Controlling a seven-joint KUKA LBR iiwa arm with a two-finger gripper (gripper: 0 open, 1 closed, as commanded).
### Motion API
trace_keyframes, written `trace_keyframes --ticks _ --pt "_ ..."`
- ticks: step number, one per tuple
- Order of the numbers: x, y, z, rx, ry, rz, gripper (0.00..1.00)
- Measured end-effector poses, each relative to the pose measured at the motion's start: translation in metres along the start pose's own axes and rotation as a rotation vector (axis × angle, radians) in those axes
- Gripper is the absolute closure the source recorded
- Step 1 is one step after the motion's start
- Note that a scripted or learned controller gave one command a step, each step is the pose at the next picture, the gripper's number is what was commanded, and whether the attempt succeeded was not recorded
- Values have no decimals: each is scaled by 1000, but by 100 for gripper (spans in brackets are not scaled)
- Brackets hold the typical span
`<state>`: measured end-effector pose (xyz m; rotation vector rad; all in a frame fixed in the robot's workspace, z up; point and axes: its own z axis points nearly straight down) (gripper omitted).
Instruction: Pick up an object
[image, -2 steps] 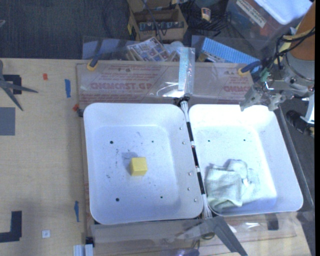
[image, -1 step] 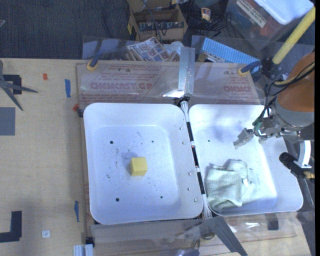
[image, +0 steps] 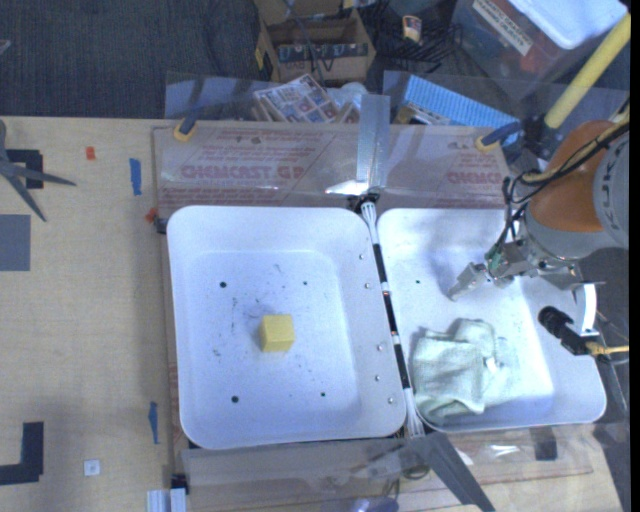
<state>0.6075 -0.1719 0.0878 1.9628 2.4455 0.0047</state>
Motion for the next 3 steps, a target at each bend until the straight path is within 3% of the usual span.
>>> trace_keyframes --ticks 1,2,3 --pt "-23 57 -35 0 -1 -156 0" --pt "-41 22 1 2 1 -221 0" --pt "-43 23 -12 -5 -2 -218 100"
